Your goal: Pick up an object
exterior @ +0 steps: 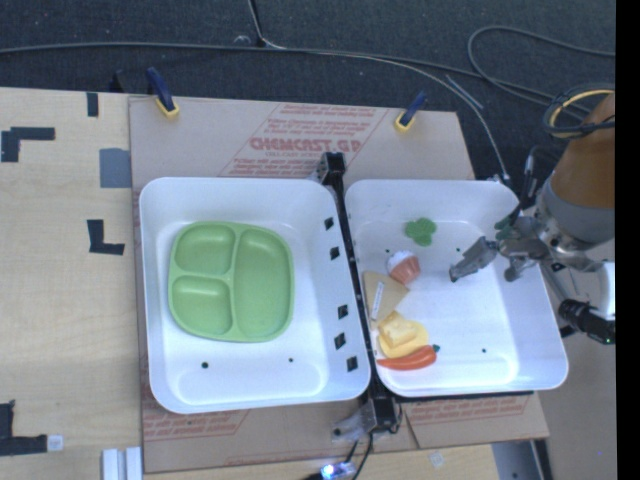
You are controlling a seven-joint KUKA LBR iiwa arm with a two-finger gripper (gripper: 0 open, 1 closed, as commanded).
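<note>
1. Two-finger grey gripper (pixel 490 258) sits over the right part of the right-hand shallow white bin (pixel 520 353), reaching in from the right on the grey arm with its orange band (pixel 585 163).
2. Fingers (pixel 470 261) stand apart, with nothing seen between them; the gripper is parted and unloaded.
3. Objects in the right-hand bin lie toward its left half, apart from the gripper:
   - a small green leafy-shaped toy piece (pixel 421 231) near the upper middle;
   - a small rounded piece, white with an orange-red top (pixel 403 266), below and left of the green piece;
   - a pale yellow flat wedge-shaped piece (pixel 384 295) beside the bin's left wall;
   - a yellow block-like piece (pixel 401 333) below the wedge;
   - a red elongated pepper-shaped piece (pixel 408 359) just below the yellow block, touching or nearly touching it.
4. Nearest object to the fingertips is the white and orange-red piece, to their left with a clear gap between.
5. Left-hand shallow white bin (pixel 160 208) holds a light green plastic tray with three compartments (pixel 231 280), lying flat in its upper left part.
6. Both bins rest on a brown cardboard sheet (pixel 290 138) held by two blue-and-yellow clamps (pixel 160 93) at its far edge.
</note>
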